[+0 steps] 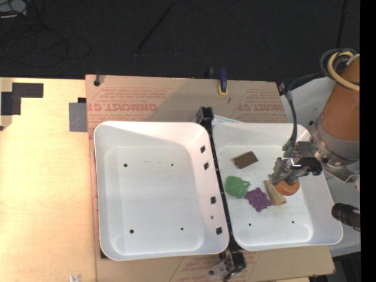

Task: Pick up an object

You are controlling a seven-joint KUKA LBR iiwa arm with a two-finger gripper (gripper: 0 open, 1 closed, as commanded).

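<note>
Two white bins are being shown side by side on a brown board (176,101) at the centre of the frame. The left bin (106,157) is being displayed with small dark holes in its floor. The right bin (311,231) is being occupied by five objects, grouped toward its middle and right. A brown block (245,159) is being seen lying flat in the upper middle of that bin, apart from the rest. A green lump (237,186) is being seen below it, just beside a purple lump (257,199) to its lower right. A tan block (275,193) is being seen touching the purple lump's right side, tilted. An orange object (287,187) is being seen just right of the tan block, partly covered from above. The gripper (284,173) is being held low over the orange object, at the right of the bin; how far it is parted, and whether anything is being gripped, cannot be told. The grey arm (341,110) is being extended in from the right edge of the frame.
</note>
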